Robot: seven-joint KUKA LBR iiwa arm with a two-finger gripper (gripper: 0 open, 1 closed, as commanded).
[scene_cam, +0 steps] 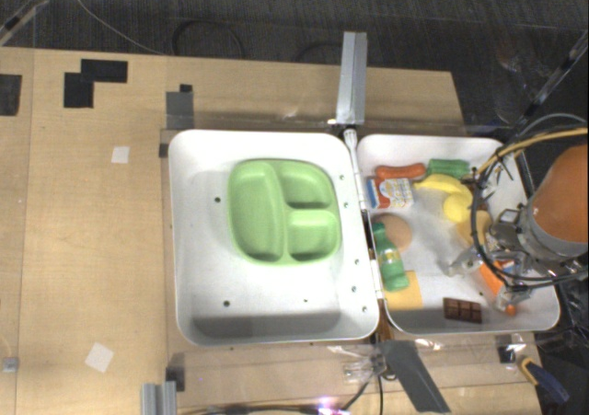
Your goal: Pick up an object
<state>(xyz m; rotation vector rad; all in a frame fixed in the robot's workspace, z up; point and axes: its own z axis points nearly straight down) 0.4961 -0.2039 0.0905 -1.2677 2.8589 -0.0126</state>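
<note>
White bins sit side by side; the left bin (193, 220) carries a green tray (281, 211). Toys crowd the right bin (433, 317): banana (448, 195), brown egg (396, 232), chocolate bar (463, 311). Near its right edge the gripper (497, 266) hangs low; its grip cannot be told. A good pick centres over one separate toy before descending.

2 bins white: left bin (198, 247), right bin (433, 312); divided tray (281, 211) pale green; banana (448, 194) yellow; sausage (400, 171) red-orange; block (448, 167) green; carton (393, 192) white with red and blue print; egg-shaped item (396, 233) tan; bottle (391, 266) green; flat slab (409, 292) yellow-orange; chocolate bar (463, 311) dark brown; bench (83, 247) light wood with black patches (92, 80); arm (561, 201) grey with orange band.
</note>
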